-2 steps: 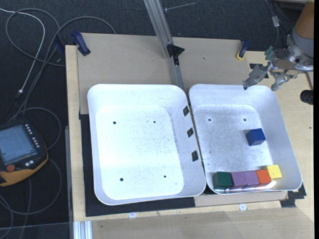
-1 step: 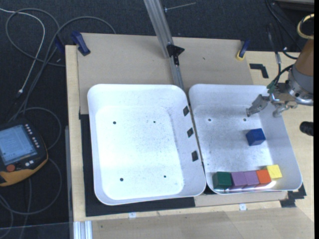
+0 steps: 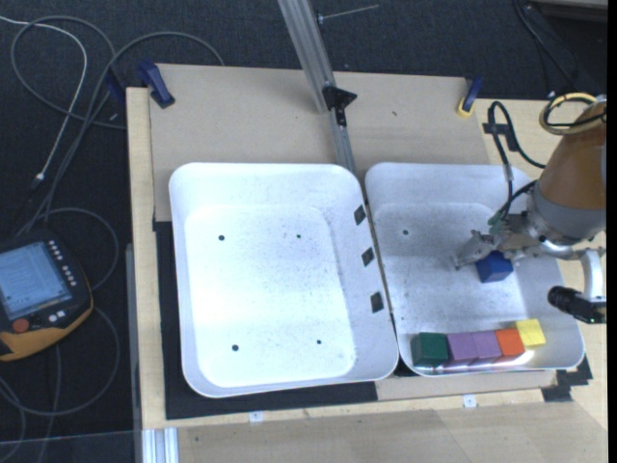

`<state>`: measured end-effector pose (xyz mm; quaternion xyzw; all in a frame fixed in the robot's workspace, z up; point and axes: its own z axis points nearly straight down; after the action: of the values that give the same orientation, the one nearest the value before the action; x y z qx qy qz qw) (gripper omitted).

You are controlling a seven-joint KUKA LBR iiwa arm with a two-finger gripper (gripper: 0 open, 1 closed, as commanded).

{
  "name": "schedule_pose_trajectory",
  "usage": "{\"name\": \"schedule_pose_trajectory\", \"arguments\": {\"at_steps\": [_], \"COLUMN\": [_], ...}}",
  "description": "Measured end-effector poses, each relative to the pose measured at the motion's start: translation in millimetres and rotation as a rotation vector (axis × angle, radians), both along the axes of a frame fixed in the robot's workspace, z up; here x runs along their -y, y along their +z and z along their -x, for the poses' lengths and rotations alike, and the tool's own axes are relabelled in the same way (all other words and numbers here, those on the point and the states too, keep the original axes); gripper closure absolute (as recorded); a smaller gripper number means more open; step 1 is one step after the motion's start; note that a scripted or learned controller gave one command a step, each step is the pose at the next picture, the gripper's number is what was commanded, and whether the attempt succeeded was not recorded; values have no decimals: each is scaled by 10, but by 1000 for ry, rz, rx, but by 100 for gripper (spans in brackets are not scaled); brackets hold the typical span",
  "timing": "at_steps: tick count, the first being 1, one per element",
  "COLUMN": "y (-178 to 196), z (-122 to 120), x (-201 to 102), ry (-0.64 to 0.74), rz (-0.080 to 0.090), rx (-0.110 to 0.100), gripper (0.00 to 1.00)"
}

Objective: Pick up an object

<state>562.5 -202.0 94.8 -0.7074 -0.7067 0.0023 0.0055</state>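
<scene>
My gripper hangs over the middle right of the right bin, below the grey arm with its orange band. A blue block sits right under the gripper's tip, touching or nearly touching it. I cannot tell whether the block is gripped or resting on the bin floor. Along the bin's front wall lie a green block, a purple block, an orange block and a yellow block, side by side.
The left bin lies beside the right one, joined by black clips. A metal rail slants in from the top. Cables run behind the arm. A teach pendant rests on the floor at left.
</scene>
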Motion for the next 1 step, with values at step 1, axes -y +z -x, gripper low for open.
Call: {"name": "schedule_pose_trajectory", "arguments": {"at_steps": [1], "y": [158], "z": [-40], "x": [4], "ry": [1], "rz": [3], "rx": [13], "gripper": [100]}}
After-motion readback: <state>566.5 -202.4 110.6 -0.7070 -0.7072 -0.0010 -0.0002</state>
